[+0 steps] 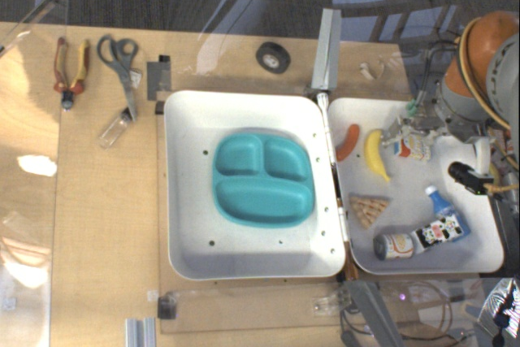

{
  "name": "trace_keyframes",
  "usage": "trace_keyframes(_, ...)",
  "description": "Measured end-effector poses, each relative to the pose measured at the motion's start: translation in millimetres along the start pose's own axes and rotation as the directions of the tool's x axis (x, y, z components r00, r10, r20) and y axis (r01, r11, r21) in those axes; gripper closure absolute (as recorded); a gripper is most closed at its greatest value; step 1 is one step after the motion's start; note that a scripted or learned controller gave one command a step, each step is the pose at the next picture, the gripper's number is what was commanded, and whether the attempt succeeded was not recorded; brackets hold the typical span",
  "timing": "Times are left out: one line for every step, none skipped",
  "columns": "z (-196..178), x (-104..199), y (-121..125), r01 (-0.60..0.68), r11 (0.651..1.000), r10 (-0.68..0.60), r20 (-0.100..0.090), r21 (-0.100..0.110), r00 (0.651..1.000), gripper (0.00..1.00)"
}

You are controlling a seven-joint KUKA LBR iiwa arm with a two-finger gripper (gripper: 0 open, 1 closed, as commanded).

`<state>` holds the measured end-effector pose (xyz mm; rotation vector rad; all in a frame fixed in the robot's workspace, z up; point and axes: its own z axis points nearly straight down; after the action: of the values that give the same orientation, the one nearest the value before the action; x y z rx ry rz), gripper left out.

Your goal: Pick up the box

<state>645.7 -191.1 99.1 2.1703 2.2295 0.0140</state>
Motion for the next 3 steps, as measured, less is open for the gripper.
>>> trace_keyframes(1,-16,8,0.097,0.995,-0.097,-0.008,0.002,0.995,0.00)
trace_keyframes(2,-18,14,0.213,0.977,-0.213,-0.004,0.003,0.977,0.00)
trace_keyframes(-10,-16,18,0.217,0.976,-0.217,-0.001,-0.008,0.976,1.00)
